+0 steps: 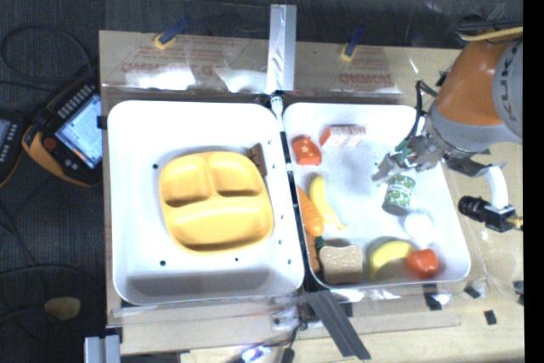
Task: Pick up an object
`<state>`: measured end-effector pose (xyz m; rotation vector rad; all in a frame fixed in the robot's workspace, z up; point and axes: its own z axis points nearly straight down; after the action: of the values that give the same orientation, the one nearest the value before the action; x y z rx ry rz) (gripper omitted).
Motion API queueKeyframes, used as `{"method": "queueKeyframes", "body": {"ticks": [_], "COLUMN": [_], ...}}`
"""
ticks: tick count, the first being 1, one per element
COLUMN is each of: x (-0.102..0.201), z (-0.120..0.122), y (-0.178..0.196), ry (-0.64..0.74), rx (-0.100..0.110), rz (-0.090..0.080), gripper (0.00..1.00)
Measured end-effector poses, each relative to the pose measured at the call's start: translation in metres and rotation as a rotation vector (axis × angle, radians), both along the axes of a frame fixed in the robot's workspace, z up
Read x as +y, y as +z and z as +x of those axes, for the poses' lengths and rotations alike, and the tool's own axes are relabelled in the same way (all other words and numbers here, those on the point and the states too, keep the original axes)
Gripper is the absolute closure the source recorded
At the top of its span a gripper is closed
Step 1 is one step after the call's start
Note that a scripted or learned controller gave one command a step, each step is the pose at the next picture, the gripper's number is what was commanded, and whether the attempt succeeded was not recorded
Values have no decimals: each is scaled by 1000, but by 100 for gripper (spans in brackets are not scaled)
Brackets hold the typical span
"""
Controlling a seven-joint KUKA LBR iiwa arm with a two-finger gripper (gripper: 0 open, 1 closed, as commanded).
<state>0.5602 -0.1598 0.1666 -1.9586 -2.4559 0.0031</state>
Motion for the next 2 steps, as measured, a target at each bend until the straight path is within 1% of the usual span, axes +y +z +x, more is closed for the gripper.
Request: {"method": "queueKeyframes", "body": {"ticks": [1, 2], "x": [1, 6], "z": [0, -34], "y": [8, -38], "ry": [2, 168], "rx": [1, 2], "rz": [0, 2], "gripper": [100, 100]}}
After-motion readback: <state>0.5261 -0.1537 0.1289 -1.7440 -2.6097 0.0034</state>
